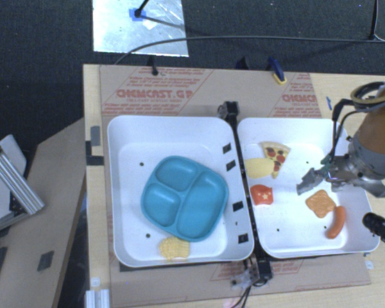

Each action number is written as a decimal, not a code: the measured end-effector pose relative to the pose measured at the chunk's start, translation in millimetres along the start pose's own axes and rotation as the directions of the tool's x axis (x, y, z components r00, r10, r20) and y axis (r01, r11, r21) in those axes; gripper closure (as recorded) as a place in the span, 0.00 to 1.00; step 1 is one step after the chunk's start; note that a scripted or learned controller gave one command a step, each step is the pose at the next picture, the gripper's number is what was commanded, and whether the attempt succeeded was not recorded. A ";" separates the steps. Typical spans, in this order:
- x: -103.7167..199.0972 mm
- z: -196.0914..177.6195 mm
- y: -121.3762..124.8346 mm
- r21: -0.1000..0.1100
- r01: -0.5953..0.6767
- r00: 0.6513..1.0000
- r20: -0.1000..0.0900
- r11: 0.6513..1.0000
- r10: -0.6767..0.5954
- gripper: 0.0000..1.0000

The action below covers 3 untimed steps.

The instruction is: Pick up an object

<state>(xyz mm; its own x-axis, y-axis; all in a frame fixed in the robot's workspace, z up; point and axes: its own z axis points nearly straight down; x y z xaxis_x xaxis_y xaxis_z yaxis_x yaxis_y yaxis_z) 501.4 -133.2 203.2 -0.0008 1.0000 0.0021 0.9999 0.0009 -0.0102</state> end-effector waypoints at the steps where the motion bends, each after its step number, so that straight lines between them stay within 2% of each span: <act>1: 0.2 -5.4 2.7 -0.011 0.003 1.000 0.002 1.000 -0.003 0.00; 2: 8.5 39.9 2.2 -0.008 0.001 1.000 0.001 1.000 -0.001 0.00; 3: -1.3 95.5 2.9 -0.008 0.000 1.000 0.001 1.000 0.000 0.00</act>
<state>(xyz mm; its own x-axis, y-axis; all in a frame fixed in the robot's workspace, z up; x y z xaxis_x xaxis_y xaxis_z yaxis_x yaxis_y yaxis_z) 503.3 -134.3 107.7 -0.0009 1.0000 0.0009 1.0000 0.0009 -0.0022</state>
